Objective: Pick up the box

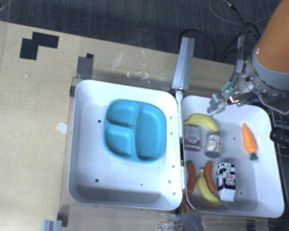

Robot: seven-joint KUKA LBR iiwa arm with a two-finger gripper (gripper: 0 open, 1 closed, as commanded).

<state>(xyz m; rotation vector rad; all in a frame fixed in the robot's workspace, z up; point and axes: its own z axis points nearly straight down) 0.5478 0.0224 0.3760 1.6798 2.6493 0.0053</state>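
A small box with a black and white cow pattern (225, 181) stands near the front of the right bin (274, 172), beside a banana (207, 191) and two sausages (200, 176). A second, maroon and pink box (193, 138) lies by the bin's left wall, under another banana (203, 120). My gripper (217, 103) hangs over the bin's far edge, just above and to the right of that upper banana. It is well apart from both boxes and I see nothing in it.
A small can (213, 145) stands right of the maroon box. A carrot (249, 140) lies toward the right wall. The left bin (79, 172) holds a blue divided plate (134, 129). A metal post (183, 64) rises between the bins at the back.
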